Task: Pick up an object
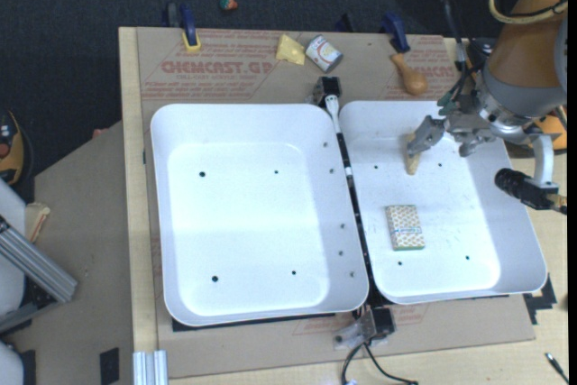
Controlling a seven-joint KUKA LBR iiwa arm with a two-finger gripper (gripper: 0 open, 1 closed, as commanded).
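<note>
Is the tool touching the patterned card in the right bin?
Apart. In the camera view the tool hangs near the right bin's far side, with bare white floor between it and the patterned card.

Both bins (243, 212) look like smooth, faintly glossy white plastic. The bench (234, 68) beneath is matt brown cardboard with red print. At the right bin's six o'clock lies a box (405, 226) of patterned, matt paper.

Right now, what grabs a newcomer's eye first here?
The grey-and-orange arm reaching in from the right, its gripper low over the right bin. Then the small patterned box lying alone in that bin, nearer the front. Scattered bits sit on the cardboard behind the bins.
</note>
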